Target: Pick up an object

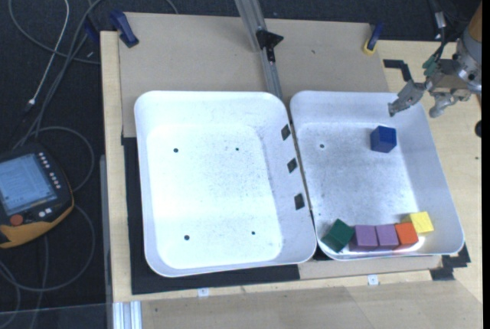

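Green, purple, orange and yellow cubes (379,232) line the near rim of the right bin (436,167), touching in a row that runs left to right. Farther back, a blue cube (383,138) sits alone on the bin floor, no long axis to speak of, one corner turned toward the camera. Beyond it the end effector (419,101) hangs over the far right rim, fingers spread wide and holding nothing. Nothing is lifted yet; descent, grasp and raise all remain.
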